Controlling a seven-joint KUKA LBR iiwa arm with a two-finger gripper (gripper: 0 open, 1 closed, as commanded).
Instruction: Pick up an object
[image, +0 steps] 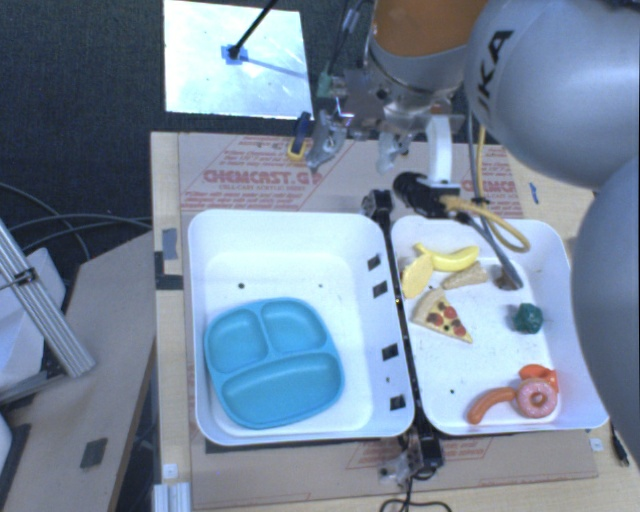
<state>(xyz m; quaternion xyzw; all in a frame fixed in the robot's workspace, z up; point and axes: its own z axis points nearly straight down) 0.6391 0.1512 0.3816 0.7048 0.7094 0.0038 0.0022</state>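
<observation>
My gripper (356, 146) hangs above the cardboard behind the two bins, near the far end of the divide between them. Its fingers (323, 140) stand apart with nothing between them. In the right bin (490, 350) lie a yellow banana (447, 258), a pizza slice (442, 316), a small dark green object (527, 318), a pink donut (537, 399) and an orange sausage (489, 404). A blue divided plate (272, 360) rests in the left bin (280, 232).
The big grey arm covers the upper right of the view and overhangs the right bin's far corner. A tan piece (466, 277) lies beside the banana. Behind the bench, a shiny metal sheet (235, 58) sits on the floor.
</observation>
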